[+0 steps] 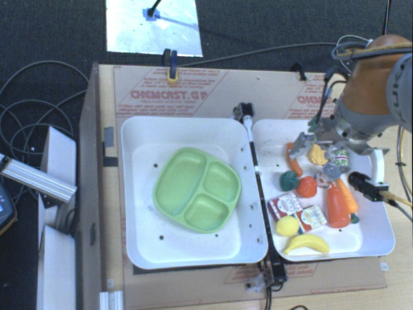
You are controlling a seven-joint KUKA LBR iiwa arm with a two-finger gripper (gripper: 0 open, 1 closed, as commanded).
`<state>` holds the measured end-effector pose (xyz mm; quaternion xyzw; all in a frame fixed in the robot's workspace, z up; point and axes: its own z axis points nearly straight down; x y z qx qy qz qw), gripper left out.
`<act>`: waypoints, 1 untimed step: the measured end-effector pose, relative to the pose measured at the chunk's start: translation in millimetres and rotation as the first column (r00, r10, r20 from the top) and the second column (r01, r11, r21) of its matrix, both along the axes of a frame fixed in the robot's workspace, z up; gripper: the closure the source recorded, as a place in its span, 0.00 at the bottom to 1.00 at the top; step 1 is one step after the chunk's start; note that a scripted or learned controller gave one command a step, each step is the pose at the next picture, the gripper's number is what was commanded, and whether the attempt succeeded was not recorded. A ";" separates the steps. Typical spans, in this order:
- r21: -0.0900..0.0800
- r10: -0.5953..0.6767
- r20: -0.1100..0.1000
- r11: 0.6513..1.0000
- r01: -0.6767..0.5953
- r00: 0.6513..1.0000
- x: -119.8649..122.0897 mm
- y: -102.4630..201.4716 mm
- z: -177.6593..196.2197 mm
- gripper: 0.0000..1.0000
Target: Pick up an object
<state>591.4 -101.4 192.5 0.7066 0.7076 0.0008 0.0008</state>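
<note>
The right bin holds several toy foods. Along its front lie a yellow banana, a lemon and two red-and-white cartons. Further in are an orange bottle, a red tomato, a green piece and an orange carrot. A small yellow piece lies toward the back. My gripper hangs over the back of this bin, right above the yellow piece and beside the carrot. The grey wrist hides what lies under it.
The left bin holds a green divided plate. A ridge with a black clamp separates the two bins. The arm's orange band rises at the right. Cables run over the dark floor at the left.
</note>
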 end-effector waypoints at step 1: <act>0.000 -0.001 0.000 1.000 0.001 1.000 2.9 -13.2 -108.1 0.00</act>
